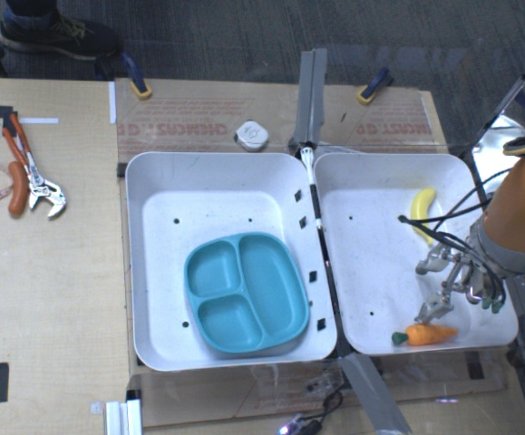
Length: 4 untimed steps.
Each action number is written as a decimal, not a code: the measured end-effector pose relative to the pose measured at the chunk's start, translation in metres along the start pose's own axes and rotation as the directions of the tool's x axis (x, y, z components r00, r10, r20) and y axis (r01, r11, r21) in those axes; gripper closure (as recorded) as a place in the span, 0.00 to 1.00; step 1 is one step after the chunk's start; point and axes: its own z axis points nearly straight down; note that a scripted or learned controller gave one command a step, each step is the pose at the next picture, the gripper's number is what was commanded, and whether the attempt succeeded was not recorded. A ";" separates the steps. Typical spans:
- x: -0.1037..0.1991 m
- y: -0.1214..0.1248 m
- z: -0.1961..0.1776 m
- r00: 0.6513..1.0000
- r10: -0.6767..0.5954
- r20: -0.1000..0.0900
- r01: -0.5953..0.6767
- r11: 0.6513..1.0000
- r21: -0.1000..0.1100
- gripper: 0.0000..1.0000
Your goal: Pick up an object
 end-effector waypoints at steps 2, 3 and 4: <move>0.008 -0.017 -0.012 0.782 0.624 -0.002 -0.624 0.782 0.003 0.00; -0.101 0.089 0.001 0.801 0.598 -0.001 -0.598 0.801 0.002 0.00; -0.151 0.004 -0.062 0.709 0.705 0.003 -0.705 0.709 0.001 0.00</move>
